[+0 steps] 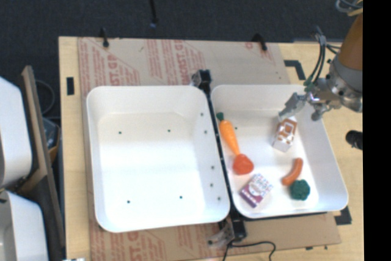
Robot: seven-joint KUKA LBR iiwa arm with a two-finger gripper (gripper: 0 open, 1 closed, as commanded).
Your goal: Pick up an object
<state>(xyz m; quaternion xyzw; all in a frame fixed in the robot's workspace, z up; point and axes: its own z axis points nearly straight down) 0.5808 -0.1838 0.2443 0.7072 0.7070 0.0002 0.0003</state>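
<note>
Small carton (pixel 285 134) standing tilted in right bin (pixel 333 159), gripper (pixel 293 108) hovering just above; grip state unclear. Advise descending straight, centring over carton, avoiding bin wall.

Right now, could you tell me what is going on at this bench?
The arm reaches in from the right, its gripper just above a small carton in the right bin. The carrot, red piece, sausage, green piece and purple packet lie there untouched.
</note>
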